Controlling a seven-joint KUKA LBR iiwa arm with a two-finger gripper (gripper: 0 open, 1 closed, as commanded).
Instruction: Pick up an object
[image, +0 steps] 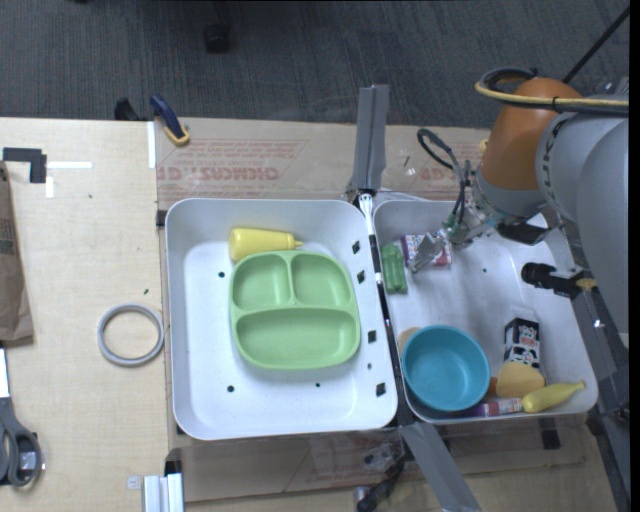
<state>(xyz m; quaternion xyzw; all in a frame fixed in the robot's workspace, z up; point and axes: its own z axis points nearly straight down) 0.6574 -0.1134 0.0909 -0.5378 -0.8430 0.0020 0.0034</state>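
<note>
Nearest you, along the right bin's front edge, lie a yellow banana-shaped toy, a blue bowl and a small black-and-white carton. In the left bin you see a green divided plate with a yellow piece touching its far rim. Out on the bench lies a grey ring. Farther back in the right bin, a green packet rests by the dividing wall, and the end effector hangs low over a silvery wrapped object; you cannot tell whether it is open or closed.
</note>
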